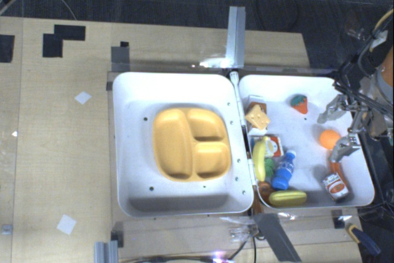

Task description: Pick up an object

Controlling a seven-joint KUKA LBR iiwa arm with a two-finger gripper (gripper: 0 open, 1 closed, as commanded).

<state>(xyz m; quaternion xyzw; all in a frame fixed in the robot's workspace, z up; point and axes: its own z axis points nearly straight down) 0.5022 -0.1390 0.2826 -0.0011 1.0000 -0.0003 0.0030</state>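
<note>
Two shallow white bins sat side by side on the bench, and the pincer hung over the right bin near its right rim, its two metal fingers spread apart with nothing between them. An orange ball lay in the gap just beside the fingers, a little to the pincer's left, not clamped. Just below the pincer lay a small red and white can on its side. Up and to the left of the pincer was a strawberry. Further left lay a cracker-like toy, a banana, a blue bottle and a yellow-green pickle-like piece along the lower wall. Well to the pincer's left, the left bin held a yellow divided tray.
</note>
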